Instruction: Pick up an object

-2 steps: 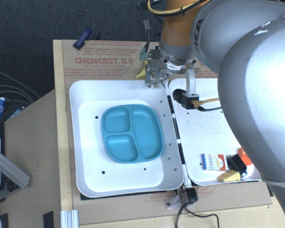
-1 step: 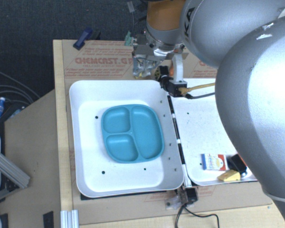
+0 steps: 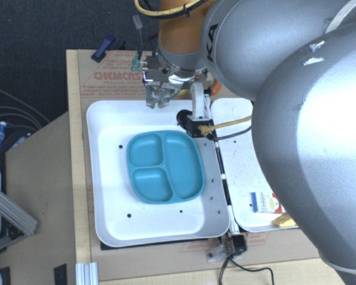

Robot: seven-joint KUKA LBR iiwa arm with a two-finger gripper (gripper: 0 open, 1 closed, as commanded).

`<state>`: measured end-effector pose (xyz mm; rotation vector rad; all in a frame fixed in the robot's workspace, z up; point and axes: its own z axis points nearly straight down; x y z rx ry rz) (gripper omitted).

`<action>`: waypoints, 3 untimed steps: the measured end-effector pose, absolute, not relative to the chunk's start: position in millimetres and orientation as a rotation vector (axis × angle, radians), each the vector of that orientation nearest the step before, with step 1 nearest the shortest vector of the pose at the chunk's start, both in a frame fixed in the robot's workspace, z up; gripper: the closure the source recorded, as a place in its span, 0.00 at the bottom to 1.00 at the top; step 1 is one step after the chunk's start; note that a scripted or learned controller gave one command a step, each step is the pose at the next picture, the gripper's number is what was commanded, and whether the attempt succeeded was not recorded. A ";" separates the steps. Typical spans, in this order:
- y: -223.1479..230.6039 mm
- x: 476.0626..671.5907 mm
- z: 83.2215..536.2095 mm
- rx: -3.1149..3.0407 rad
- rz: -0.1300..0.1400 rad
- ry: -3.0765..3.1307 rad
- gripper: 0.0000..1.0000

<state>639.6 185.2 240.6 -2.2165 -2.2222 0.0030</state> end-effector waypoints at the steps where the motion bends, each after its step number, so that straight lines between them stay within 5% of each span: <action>1: 224.5 664.5 204.8 -2.220 0.000 -2.223 1.00; 2: 224.6 666.6 243.8 -2.220 -0.003 -2.223 1.00; 3: 200.7 649.5 144.5 -2.221 0.007 -2.218 1.00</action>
